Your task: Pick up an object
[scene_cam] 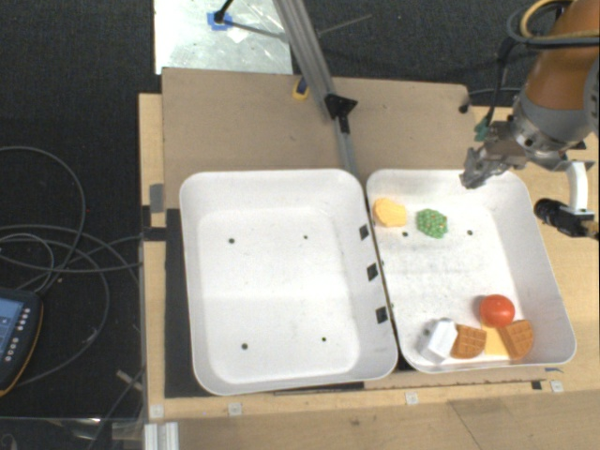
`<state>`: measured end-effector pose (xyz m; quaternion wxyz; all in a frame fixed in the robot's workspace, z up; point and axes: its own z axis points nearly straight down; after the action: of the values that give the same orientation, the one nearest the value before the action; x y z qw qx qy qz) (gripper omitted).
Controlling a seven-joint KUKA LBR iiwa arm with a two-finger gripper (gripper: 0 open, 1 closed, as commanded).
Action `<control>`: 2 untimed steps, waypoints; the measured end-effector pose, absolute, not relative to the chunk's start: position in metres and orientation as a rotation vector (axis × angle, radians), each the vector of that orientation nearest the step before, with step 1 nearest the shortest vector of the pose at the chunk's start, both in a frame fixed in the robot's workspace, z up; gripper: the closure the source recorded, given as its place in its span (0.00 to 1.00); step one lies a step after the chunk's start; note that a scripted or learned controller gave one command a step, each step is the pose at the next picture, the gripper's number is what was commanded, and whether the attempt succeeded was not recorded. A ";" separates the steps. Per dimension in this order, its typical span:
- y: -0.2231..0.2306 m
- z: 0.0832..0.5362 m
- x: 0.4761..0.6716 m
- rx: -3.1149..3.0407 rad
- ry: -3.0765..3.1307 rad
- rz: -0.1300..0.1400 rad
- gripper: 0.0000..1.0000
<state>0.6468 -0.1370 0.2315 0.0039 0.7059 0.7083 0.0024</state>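
Nearest the camera, along the right bin's [542, 251] front wall, sits a cluster: white-grey block [436, 339], waffle piece [469, 342] touching it, second waffle piece [517, 337] further right w/ a pale yellow bit between them, red tomato [497, 308] just behind the two waffles. Up near the back-left of the same bin: yellow lemon-like item [391, 213] by the divider edge, green bumpy item [431, 223] just beside it on the right, not touching. Left bin [202, 279] sits alongside, rims joined by black clips. Gripper [475, 173] hangs over the right bin's rear rim, well apart from every item; nothing seen in its grasp. Whether it's spread or closed: can't tell, too small and dark. Grey arm w/ orange band comes in from upper right.
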 end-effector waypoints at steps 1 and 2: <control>-0.137 0.260 0.648 2.213 2.223 0.005 1.00; -0.080 0.252 0.634 2.211 2.234 0.001 1.00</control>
<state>0.6343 -0.0798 0.2519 -0.0007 0.7034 0.7108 0.0005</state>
